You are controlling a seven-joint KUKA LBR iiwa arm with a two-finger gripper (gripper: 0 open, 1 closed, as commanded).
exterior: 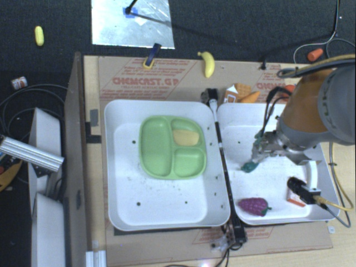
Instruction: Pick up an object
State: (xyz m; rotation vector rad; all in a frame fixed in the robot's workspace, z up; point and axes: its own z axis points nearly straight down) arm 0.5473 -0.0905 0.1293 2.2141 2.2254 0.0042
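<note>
In the right bin (239,125), a small teal object (248,167) lies near the middle. My gripper (256,156) sits just above and to the right of it, its tip right at the object; whether it touches is unclear. The grey arm with its orange band (305,107) reaches in from the right. A purple grape-like bunch (254,206) rests near the right bin's front edge, apart from the gripper. The left bin (125,204) bears a green divided plate (167,160) with a yellow piece (186,137) in its upper right compartment.
A yellow banana (208,64) lies on the cardboard behind the bins, and an orange item (248,97) sits just behind the right bin. A small orange-and-white piece (295,201) is near the right bin's front right corner. A divider rail (221,154) separates the bins.
</note>
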